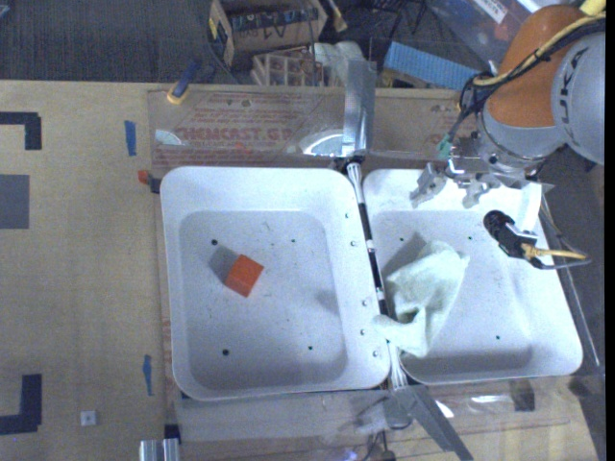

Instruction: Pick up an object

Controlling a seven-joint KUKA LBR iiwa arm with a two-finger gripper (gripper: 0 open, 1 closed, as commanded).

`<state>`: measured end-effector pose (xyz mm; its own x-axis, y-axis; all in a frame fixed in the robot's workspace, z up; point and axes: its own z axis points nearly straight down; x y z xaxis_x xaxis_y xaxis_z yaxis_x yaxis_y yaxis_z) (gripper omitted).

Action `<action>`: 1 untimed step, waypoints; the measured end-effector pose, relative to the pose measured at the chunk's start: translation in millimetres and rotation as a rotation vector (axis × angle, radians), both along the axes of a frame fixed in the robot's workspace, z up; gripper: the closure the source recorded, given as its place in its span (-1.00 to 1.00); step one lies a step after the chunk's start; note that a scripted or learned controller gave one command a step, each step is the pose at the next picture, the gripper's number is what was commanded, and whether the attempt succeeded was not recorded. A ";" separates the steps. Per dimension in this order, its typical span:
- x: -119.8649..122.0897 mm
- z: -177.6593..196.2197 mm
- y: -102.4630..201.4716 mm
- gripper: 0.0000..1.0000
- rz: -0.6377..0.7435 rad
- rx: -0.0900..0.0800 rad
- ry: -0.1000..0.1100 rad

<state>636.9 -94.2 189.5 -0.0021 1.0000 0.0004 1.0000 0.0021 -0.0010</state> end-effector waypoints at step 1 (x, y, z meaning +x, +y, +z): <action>5.5 -4.5 76.4 -1.00 -0.349 -0.001 -0.002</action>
